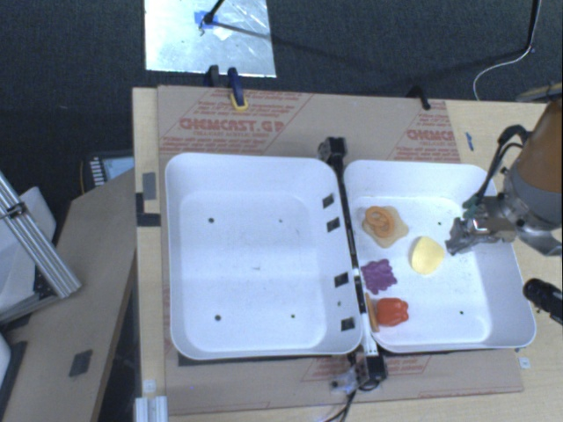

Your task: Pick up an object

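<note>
Your gripper [457, 240] hangs just beside the yellow piece [427, 256]; how far open, you can't tell. The piece looks light, smooth, rounded — take it across the middle.

The grey arm [537, 178] reaches in from the right over the right-hand bin [506, 323], its orange band showing above the wrist. The gripper [459, 238] hangs low over that bin's middle, pointing leftward, tip near the bin floor. Its finger spacing is too blurred to judge.
</note>
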Robot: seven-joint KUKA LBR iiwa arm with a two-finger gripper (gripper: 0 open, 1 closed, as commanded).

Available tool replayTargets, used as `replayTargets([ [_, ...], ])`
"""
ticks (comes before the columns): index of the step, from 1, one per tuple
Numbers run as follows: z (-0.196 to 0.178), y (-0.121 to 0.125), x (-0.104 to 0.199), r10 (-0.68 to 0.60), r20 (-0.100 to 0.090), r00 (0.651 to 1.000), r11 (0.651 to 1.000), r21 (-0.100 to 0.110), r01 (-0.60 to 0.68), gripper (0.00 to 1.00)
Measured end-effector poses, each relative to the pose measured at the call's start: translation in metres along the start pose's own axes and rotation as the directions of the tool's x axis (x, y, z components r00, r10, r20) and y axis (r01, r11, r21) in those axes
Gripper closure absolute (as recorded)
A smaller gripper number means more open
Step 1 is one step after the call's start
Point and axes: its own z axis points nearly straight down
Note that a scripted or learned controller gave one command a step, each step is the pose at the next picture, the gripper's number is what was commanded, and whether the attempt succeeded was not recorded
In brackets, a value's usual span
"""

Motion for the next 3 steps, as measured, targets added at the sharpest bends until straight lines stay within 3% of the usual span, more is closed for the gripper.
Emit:
replayTargets([
  [1,-0.084,0.006,0.070,-0.015,-0.001,1.000,1.000,-0.021,0.015,1.00],
  [2,-0.111,-0.011,0.153,-0.017,-0.002,1.000,1.000,-0.016,0.017,1.00],
  [3,-0.208,-0.008,0.222,-0.016,-0.004,1.000,1.000,-0.024,0.016,1.00],
])
